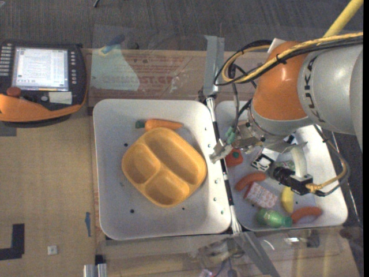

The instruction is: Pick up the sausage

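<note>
Although the grey arm [323, 79] marked "KUKA" hid the right white bin's [337, 203] far part, the reddish sausage [250, 181] showed; end effector [226, 152] state unclear.

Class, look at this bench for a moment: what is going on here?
A grey and orange robot arm reaches in over the right bin, where toy foods lie: a reddish sausage, a second reddish sausage-like piece, a yellow piece and a green one. The left bin holds a divided yellow plate and a carrot. Nothing appears lifted yet.
</note>
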Controlling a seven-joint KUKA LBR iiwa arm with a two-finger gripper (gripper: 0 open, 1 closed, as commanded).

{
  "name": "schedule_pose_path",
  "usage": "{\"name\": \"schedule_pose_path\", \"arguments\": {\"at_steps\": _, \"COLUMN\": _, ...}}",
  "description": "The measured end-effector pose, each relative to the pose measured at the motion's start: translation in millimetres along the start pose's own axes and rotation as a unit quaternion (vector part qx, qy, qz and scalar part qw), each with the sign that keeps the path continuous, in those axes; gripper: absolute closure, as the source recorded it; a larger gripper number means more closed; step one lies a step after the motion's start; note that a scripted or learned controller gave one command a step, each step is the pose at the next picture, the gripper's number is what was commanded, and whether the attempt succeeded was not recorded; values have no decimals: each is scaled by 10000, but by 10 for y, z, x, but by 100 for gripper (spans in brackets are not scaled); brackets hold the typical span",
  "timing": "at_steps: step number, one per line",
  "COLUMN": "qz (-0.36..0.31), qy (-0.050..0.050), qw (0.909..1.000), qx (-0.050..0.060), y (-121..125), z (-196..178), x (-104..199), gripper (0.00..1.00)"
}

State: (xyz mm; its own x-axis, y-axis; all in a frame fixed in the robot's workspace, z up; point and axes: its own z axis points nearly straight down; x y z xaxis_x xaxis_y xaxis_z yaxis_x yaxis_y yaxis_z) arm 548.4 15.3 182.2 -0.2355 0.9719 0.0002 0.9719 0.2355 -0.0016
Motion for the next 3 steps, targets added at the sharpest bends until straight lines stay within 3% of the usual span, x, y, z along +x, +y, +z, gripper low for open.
{"name": "schedule_pose_path", "arguments": {"at_steps": 1, "qz": 80, "qy": 8, "qw": 10000, "qx": 21, "y": -232, "z": 3, "x": 55, "gripper": 0}}
{"name": "schedule_pose_path", "arguments": {"at_steps": 2, "qz": 97, "qy": 9, "qw": 10000, "qx": 15, "y": -415, "z": -45, "x": -462, "gripper": 0}}
{"name": "schedule_pose_path", "arguments": {"at_steps": 3, "qz": 96, "qy": 9, "qw": 10000, "qx": 15, "y": -415, "z": -44, "x": -462, "gripper": 0}}
